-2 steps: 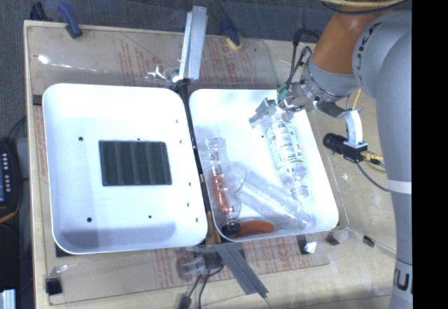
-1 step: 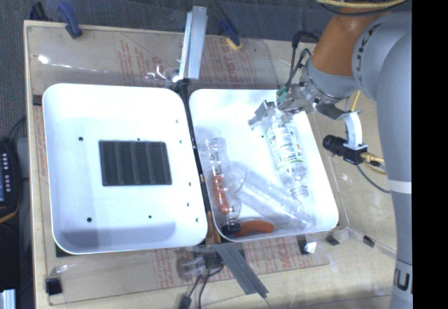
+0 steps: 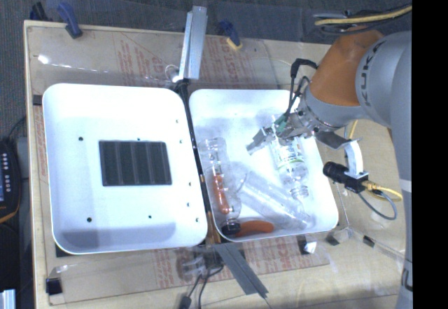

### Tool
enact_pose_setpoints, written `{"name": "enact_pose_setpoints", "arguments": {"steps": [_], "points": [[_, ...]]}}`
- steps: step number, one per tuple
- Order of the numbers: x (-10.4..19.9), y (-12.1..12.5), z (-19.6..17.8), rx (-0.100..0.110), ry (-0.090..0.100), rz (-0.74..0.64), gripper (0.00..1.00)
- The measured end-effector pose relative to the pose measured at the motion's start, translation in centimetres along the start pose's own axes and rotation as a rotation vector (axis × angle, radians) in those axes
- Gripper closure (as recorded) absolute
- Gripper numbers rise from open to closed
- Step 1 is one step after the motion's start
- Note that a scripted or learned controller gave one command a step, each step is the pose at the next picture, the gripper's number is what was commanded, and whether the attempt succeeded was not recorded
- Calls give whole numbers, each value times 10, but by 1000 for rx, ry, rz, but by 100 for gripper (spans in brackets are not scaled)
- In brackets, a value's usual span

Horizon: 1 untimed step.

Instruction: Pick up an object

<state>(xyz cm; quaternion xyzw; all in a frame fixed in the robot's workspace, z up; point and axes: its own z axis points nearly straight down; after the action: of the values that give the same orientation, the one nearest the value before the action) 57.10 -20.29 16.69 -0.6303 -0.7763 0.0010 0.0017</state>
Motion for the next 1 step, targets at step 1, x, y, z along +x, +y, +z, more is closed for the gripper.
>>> {"name": "enact_pose_setpoints", "arguments": {"steps": [1], "points": [[0,0,-10,2,0,-4,100]]}}
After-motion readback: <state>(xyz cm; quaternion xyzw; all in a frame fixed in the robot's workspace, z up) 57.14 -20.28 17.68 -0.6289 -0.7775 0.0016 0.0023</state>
